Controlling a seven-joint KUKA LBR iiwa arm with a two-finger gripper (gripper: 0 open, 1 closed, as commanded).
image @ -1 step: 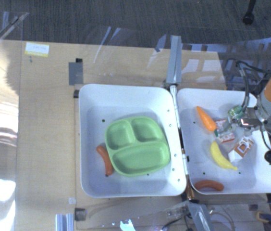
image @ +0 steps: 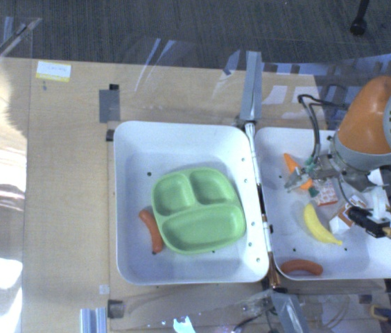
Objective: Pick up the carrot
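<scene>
Carrot: small orange tapered carrot lies on the floor of the right-hand shallow white bin, toward that bin's 10 o'clock corner, not lifted.
Jaws: the grey two-finger gripper sits low in the same bin, its tips just beside the carrot's lower end, at about 5 o'clock from it. Whether the tips touch the carrot, I cannot tell. How wide the jaws stand, I cannot tell either; the metal parts blur together.
Progress: approach looks made; grasp not confirmed, lift not done. Judged early-to-middle of the task.
Left to do: close on the carrot, raise it clear of the bin floor.
Neighbours: yellow curved banana at 6 o'clock from the gripper, near; reddish-brown sausage by the bin's near wall.
Other bin: green three-compartment plastic plate in the left-hand white bin, with a second reddish sausage touching its 8 o'clock edge.
</scene>
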